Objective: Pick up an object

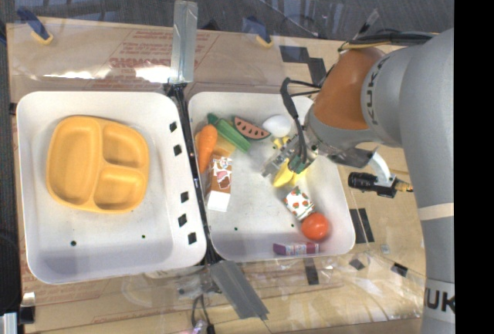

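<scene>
A worktop (93,55) covered in clear plastic sheeting carries 2 shallow white bins side by side, seen from above at a slant.

The left bin (46,247) holds 1 yellow-orange divided plate (96,163) with 3 compartments, lying toward the bin's upper left.

The right bin (255,240) holds a scatter of toy foods. An orange carrot (206,146) lies along its left wall. Just beside it is a green vegetable (230,133) lying on a slant, and next to that a watermelon slice (252,128). A white egg shape (278,125) sits near the bin's upper middle. Below the carrot is a small brown packet (221,173) with a white card (218,201) under it. Toward the lower right sit a small red and white carton (299,203), a red tomato (315,227) touching it, and a pink and purple tube (296,248) along the bottom wall.

The grey arm (421,109) with its orange band (343,97) reaches in from the right. Its claw (287,163) is low over the middle of the right bin, right at a yellow banana-like piece (287,177). Whether the claw is wide, narrow or gripping the yellow piece cannot be told from this angle.
</scene>
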### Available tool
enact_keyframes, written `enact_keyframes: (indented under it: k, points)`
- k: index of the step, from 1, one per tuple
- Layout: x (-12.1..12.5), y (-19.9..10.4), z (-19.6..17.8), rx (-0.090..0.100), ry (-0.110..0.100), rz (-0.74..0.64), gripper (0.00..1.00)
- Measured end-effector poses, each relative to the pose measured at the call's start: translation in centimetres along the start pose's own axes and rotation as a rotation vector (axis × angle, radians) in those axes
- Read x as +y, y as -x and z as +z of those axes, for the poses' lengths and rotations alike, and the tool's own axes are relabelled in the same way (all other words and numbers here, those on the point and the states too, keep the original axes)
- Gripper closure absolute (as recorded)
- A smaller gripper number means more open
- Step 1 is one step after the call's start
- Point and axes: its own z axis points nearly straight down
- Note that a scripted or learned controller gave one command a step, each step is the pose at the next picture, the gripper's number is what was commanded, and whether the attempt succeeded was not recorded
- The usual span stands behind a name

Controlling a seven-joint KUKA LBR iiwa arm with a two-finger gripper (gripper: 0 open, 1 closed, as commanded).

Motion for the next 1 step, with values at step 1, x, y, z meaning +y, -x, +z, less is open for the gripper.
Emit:
enact_keyframes:
  k: [1]
  points:
    - [4.94,-3.16,-9.69,-0.008,0.007,0.194,1.00]
